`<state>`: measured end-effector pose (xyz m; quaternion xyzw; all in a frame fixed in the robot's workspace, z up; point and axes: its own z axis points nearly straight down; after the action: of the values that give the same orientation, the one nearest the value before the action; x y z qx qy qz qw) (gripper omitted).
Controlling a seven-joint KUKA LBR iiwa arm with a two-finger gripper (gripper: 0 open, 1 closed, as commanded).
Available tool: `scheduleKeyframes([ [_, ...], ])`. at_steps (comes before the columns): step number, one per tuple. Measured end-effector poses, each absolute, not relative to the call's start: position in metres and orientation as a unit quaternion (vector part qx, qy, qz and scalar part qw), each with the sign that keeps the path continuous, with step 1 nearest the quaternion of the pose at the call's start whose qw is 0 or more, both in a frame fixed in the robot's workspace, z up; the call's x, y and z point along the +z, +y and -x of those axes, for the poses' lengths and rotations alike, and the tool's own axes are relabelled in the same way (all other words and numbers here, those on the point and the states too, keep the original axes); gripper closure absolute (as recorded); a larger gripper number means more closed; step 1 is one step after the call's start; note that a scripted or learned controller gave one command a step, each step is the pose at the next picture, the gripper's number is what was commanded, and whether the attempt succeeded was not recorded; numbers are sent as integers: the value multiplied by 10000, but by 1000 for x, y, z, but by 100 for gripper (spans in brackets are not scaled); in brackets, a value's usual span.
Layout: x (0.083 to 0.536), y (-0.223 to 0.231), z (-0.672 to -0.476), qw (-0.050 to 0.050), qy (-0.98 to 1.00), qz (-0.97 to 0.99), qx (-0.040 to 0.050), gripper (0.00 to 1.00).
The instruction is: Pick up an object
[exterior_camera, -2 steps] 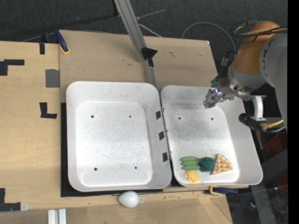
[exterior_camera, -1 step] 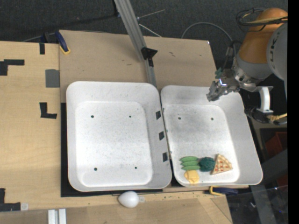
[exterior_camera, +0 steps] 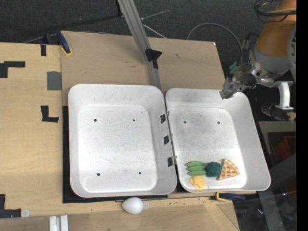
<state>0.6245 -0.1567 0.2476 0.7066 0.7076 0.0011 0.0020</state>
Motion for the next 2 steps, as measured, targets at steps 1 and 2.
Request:
scheduleKeyframes([
  [1,234,-104,-618,-16,7091,-7051,-5,100],
  [2,222,-50,-609,-19,7093,-7049,-8,100],
])
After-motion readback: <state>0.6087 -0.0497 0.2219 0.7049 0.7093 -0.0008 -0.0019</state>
